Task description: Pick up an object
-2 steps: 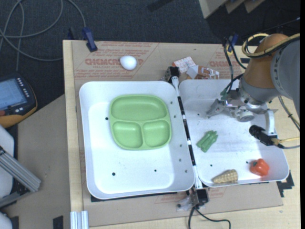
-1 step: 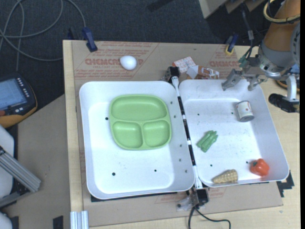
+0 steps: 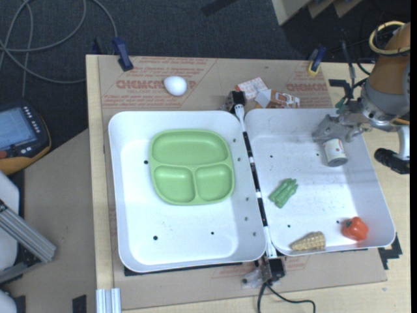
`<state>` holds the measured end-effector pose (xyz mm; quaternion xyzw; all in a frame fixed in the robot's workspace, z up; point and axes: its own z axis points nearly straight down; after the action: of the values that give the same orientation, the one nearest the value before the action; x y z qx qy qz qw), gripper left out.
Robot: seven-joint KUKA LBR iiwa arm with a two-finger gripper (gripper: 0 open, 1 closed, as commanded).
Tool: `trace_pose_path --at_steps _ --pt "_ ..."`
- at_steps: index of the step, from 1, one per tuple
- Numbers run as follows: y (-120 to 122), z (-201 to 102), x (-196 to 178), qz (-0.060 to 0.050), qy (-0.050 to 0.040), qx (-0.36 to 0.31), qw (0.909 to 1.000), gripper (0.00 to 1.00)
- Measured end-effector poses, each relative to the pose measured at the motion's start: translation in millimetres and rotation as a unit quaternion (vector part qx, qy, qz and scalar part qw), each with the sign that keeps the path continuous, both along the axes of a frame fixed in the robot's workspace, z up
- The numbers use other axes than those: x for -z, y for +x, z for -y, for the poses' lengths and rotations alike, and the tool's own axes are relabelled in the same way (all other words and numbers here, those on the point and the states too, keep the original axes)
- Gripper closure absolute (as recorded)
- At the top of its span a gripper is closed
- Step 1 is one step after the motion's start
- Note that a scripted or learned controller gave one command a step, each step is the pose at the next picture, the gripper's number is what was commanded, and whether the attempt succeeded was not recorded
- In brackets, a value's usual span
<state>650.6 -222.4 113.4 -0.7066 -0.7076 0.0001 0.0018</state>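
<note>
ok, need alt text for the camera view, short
The grey arm's gripper hangs over the upper part of the right white bin, which holds a green bean pod, a corn cob and a red pepper. The left white bin holds a green divided plate. A white egg lies on the cardboard behind the bins.

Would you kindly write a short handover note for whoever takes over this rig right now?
Tool: low over the far part of the right bin; nothing seen held.
Right bin holds a green vegetable, a corn cob and a red pepper, all near the front half.
Left bin holds a green divided plate. A white egg lies on the bench behind it.
Done: nothing picked yet.
Left: choose an object, descend, grasp and lift.
</note>
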Motion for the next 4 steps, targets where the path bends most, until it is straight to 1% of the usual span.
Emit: trace_pose_path --at_steps 1,2,3,4 --pt "10.2 -42.8 28.9 0.0 -0.0005 0.0 1.0 0.0" --pt "-26.3 -56.4 28.8 0.001 -0.0009 0.001 1.0 0.0" --pt "-50.5 -74.2 28.9 0.0 -0.0007 0.001 1.0 0.0" --pt "-50.1 -74.0 18.8 0.001 -0.001 0.001 1.0 1.0"
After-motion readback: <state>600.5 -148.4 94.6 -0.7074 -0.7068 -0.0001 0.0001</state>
